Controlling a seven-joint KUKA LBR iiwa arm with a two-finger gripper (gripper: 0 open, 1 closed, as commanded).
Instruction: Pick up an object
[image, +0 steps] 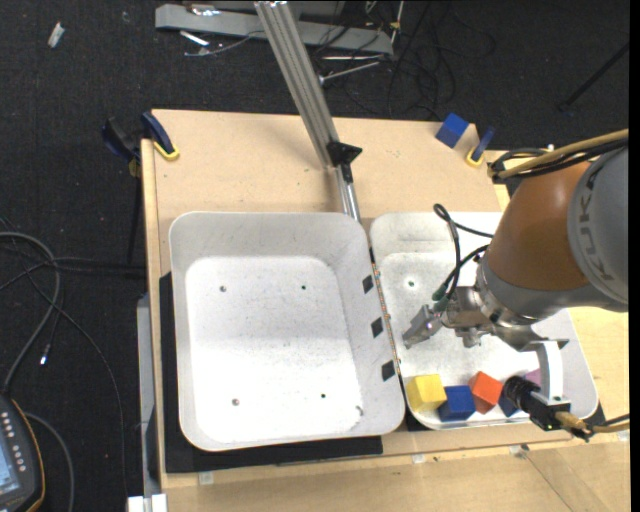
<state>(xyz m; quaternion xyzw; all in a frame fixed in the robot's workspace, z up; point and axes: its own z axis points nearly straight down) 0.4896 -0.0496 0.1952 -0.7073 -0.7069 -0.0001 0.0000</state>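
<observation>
A grey arm with an orange band reaches over the right shallow white bin (400, 245), its end effector (424, 325) hanging above bare floor, grip state impossible to tell. A yellow cube (427, 390), blue block (458, 402) and orange block (486, 389) cluster along the near wall; the left shallow white bin (200, 240) adjoins it on the wooden surface (250, 165).
</observation>
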